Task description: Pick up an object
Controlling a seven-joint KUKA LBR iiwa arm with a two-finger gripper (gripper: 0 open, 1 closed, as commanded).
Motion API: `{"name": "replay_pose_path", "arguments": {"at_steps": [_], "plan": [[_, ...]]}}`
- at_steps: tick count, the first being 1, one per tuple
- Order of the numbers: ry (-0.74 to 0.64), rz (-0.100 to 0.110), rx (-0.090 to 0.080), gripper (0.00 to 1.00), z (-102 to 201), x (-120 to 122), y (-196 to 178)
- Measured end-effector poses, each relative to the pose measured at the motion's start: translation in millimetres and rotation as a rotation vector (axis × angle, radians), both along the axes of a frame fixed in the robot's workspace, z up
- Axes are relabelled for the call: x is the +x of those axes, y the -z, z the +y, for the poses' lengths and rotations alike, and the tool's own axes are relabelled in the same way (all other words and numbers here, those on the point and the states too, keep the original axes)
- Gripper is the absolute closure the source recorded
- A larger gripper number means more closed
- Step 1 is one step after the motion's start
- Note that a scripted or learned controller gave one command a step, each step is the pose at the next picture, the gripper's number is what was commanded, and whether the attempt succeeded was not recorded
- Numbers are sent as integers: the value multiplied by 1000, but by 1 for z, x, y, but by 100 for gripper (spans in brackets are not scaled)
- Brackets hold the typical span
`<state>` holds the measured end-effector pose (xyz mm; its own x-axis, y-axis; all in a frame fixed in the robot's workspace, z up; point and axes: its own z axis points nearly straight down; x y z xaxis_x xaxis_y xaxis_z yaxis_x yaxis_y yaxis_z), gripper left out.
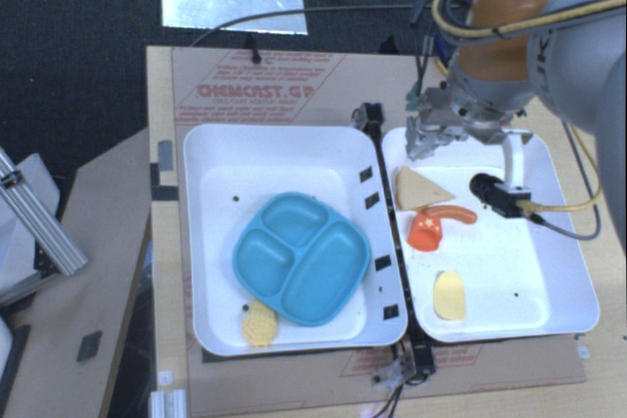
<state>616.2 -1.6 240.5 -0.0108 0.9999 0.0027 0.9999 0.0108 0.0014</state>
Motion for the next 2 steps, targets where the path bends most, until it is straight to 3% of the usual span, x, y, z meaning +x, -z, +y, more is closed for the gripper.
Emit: {"name": "replay_pose_path", "arguments": {"at_steps": [2], "plan": [[1,2,0,100,98,-32,-1]]}}
